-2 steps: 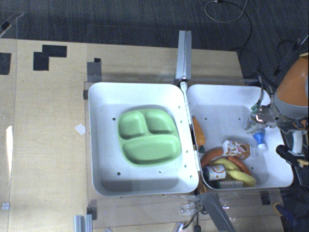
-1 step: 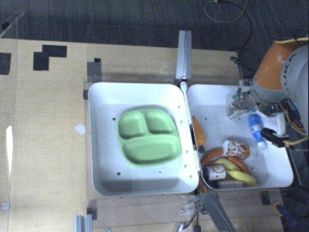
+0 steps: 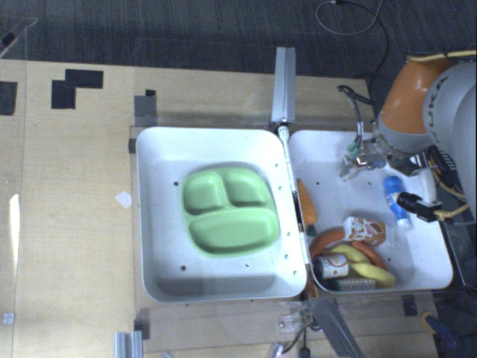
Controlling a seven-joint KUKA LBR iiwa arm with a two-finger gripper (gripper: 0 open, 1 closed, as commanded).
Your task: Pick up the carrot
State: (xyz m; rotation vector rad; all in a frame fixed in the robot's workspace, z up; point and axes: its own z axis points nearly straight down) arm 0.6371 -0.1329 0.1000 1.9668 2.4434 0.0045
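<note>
Light wooden bench top [image 3: 67, 222] fills the left and centre, pale grain, soft even light, faint glare streak near its left edge. Dark grey carpet floor [image 3: 186, 13] runs along the top, behind the bench. Thin black cable [image 3: 373, 13] loops on the carpet toward the upper right. Black rectangular markers [image 3: 74, 86] sit on the bench near its back edge; another dark patch [image 3: 6, 98] at the far left of that edge. Small white diamond mark [image 3: 123, 198] lies further forward on the bench. Upright aluminium rail [image 3: 284, 84] stands at the bench's back edge, right of the markers. Metal bracket pieces [image 3: 127, 343] at the bench's front edge.
</note>
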